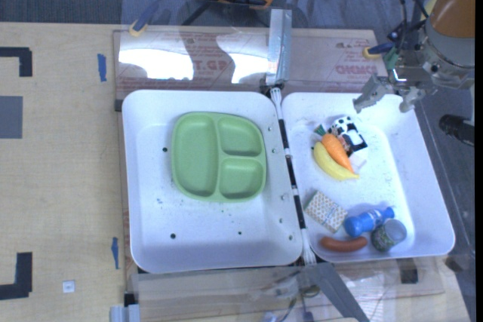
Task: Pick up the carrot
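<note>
The carrot point(337, 149) is orange with a green top and lies in the right bin point(423, 185), resting across a yellow banana point(334, 165). A black-and-white toy point(349, 133) touches the carrot's upper end. My gripper point(386, 102) hangs over the bin's far edge, up and to the right of the carrot and well apart from it. Its two fingers are spread open with nothing between them.
Near the right bin's front lie a checkered packet point(326, 210), a blue bottle point(367, 222), a red sausage point(343, 243) and a dark can point(387, 236). The left bin point(143, 124) holds a green divided plate point(219, 156). A ridge point(287, 170) separates the bins.
</note>
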Controlling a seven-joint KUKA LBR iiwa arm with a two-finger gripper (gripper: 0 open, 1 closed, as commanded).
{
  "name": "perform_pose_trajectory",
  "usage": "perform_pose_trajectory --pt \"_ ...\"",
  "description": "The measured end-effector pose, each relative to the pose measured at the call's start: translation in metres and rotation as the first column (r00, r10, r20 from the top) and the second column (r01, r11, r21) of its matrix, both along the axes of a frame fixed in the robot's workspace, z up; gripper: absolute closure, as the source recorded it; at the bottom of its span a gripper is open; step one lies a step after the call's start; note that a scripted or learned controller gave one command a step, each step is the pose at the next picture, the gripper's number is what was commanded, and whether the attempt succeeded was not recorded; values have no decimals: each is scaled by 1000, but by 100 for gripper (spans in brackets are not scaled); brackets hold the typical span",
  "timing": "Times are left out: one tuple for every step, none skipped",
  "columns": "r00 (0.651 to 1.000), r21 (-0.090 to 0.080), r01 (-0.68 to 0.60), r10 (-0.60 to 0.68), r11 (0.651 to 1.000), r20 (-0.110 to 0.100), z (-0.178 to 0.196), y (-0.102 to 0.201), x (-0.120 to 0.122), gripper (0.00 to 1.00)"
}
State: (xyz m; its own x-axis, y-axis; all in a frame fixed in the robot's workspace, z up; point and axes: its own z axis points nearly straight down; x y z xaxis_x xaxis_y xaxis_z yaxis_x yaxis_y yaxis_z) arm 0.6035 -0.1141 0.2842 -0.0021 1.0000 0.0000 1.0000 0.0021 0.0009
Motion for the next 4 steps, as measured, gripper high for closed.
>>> perform_pose_trajectory --pt "1000 0 5 -5 1000 -2 -152 14 -38 0" --pt "986 -21 -164 164 986 10 -180 -26 5 0" --pt "937 -4 -349 349 937 5 -197 -17 0 0" --pt "938 -3 -347 347 938 7 -187 -17 0 100"
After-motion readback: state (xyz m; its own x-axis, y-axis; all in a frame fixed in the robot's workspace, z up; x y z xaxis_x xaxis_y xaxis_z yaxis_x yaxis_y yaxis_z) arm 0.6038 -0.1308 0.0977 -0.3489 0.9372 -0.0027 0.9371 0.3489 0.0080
